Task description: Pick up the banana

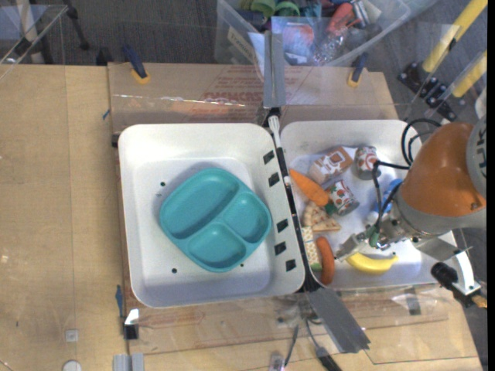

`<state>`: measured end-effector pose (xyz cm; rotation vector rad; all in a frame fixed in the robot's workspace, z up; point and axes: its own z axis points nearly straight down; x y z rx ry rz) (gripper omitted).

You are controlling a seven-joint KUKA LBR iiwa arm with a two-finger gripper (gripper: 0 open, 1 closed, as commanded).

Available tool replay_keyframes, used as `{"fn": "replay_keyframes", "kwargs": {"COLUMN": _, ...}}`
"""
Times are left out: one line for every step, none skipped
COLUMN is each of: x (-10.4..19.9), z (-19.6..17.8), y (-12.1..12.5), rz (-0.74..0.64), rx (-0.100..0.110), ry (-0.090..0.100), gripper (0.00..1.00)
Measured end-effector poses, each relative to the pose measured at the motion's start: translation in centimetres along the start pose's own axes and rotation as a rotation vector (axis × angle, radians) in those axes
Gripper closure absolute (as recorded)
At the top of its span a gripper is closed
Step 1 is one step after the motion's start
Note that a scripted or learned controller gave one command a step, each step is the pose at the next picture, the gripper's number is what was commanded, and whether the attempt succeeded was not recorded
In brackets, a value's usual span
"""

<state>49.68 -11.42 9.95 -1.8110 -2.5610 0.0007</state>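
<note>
The yellow banana lies on its side in the near right part of the right bin, close to the front wall. My gripper hangs directly over it at the end of the orange-banded wrist, low in the bin and just above or touching the banana's upper edge. The wrist hides part of the bin floor to the right of the banana.
A red sausage-shaped toy lies left of the banana. Farther back are a carrot, a tan wedge, a small can, a carton and another can. The left bin holds a teal divided plate.
</note>
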Motion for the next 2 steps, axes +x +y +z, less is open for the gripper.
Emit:
{"fn": "replay_keyframes", "kwargs": {"x": -0.1, "z": -0.9, "y": 0.0, "rz": 0.004, "rx": -0.002, "ry": -0.001, "gripper": 1.00}}
{"fn": "replay_keyframes", "kwargs": {"x": 4.0, "z": -12.9, "y": 6.8, "rz": 0.126, "rx": -0.004, "ry": -0.004, "gripper": 1.00}}
